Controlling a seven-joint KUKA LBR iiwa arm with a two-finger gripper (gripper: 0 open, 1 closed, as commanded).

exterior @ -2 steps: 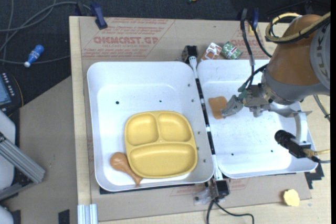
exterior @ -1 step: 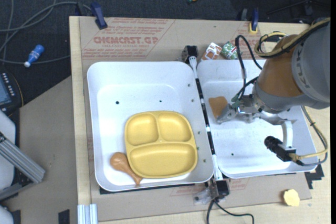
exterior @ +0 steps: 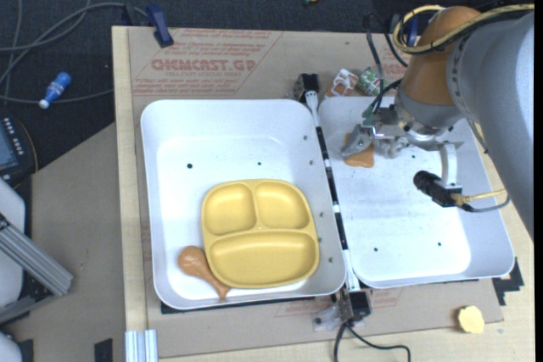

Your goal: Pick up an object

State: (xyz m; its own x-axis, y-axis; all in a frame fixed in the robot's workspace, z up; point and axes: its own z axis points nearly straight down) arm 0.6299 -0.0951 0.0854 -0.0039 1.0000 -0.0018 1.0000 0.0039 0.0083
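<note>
My gripper (exterior: 366, 138) hangs low over the back left part of the right bin (exterior: 407, 242), close to the divider between the bins. A small orange piece (exterior: 363, 158) lies on the bin floor right under it, partly covered by the gripper. I cannot tell whether the gripper touches the piece. In the left bin (exterior: 170, 140) sits a yellow divided plate (exterior: 259, 233). A tan drumstick-shaped toy (exterior: 200, 265) lies against the plate's front left edge.
The grey arm with its orange band (exterior: 433, 55) covers the right bin's back right corner. Small colourful items (exterior: 356, 82) lie on the bench behind the right bin. A yellow chunk (exterior: 469, 319) rests at the bench's front right, and a blue clip (exterior: 159, 25) at the back left.
</note>
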